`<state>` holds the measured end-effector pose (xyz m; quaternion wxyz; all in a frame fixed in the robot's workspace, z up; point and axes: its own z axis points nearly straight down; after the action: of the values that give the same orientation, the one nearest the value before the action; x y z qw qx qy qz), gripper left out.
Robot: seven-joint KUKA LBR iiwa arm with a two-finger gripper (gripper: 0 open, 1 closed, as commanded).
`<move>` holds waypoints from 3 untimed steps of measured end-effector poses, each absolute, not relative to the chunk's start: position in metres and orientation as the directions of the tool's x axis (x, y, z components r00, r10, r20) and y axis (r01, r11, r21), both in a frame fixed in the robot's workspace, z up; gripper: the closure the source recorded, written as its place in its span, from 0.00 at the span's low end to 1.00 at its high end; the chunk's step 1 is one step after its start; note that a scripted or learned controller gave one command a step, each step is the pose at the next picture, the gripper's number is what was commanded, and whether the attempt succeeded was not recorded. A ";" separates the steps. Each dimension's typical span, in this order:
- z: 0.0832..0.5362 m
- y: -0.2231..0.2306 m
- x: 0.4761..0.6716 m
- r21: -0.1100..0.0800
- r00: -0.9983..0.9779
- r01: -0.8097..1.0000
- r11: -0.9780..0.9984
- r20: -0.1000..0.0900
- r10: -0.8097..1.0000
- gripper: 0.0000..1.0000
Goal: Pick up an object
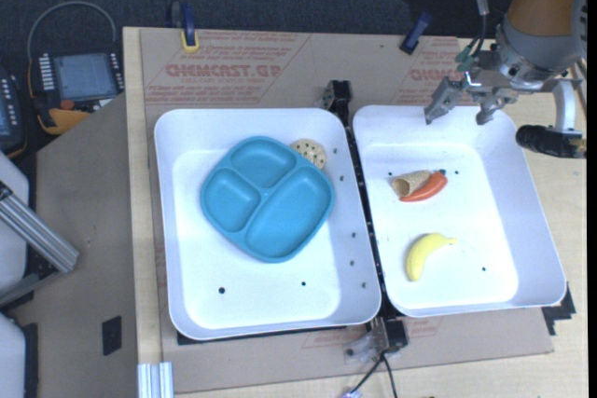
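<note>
Progress: nothing is lifted yet; the whole pick remains.
Gripper (459,111): spread wide, holding nothing, above the right bin's (494,289) far rim.
Objects: banana (423,253) and carrot-like piece (420,185) lie on the bin floor.
Left bin (187,294): blue plate (269,199), with a cookie (309,151) partly hidden behind it.

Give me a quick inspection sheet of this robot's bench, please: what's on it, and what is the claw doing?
Surface: two white bins, left bin and right bin, side by side on a cardboard sheet.
Job's things: toy banana and orange chili pepper in right bin; blue divided plate and cookie in left bin.
Clutter: nothing seen.
Grippers: gripper open, holding nothing, over right bin's far edge.
Cables: black cable at near edge.
Surroundings: handheld control pendant on dark floor.
</note>
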<state>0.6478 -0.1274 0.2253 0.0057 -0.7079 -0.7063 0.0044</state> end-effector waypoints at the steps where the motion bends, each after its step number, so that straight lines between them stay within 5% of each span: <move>1: 0.233 -0.127 0.650 -0.001 0.000 1.000 0.000 0.000 1.000 0.00; 3: 0.116 -0.120 0.653 -0.008 -0.001 1.000 0.001 0.002 1.000 0.00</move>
<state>0.6535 -0.1204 0.1157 0.0033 -0.7067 -0.7075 0.0022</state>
